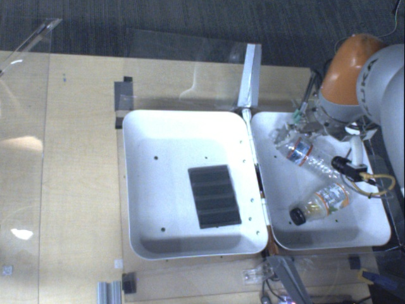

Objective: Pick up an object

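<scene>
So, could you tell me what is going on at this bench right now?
A KUKA arm reaches in from the right over the back of the right bin, with its end effector down beside a crumpled clear plastic bottle. Whether it has a grip on it is not visible. A second bottle with a dark cap lies nearer the front of that bin. The left bin holds a flat dark ribbed block.
</scene>
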Controlling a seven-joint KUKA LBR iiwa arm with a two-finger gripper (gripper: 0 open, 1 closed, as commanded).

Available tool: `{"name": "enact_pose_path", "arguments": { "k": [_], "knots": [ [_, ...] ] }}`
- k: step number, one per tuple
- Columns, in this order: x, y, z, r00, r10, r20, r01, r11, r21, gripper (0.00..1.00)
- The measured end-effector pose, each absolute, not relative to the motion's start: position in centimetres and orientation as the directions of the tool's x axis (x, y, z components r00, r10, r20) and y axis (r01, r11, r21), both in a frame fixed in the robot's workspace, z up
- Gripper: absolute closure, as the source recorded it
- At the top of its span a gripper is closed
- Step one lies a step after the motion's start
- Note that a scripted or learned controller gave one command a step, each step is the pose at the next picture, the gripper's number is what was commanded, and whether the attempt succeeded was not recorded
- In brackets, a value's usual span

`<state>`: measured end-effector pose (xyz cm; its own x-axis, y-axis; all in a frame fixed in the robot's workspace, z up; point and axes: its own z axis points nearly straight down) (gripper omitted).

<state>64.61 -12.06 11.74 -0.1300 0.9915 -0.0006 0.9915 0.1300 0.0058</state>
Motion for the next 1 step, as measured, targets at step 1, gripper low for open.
{"name": "enact_pose_path", "arguments": {
  "k": [1],
  "knots": [
    [65.75,-11.70,9.46,-0.157,0.988,-0.006,0.987,0.157,0.018,0.00]
  ]
}}
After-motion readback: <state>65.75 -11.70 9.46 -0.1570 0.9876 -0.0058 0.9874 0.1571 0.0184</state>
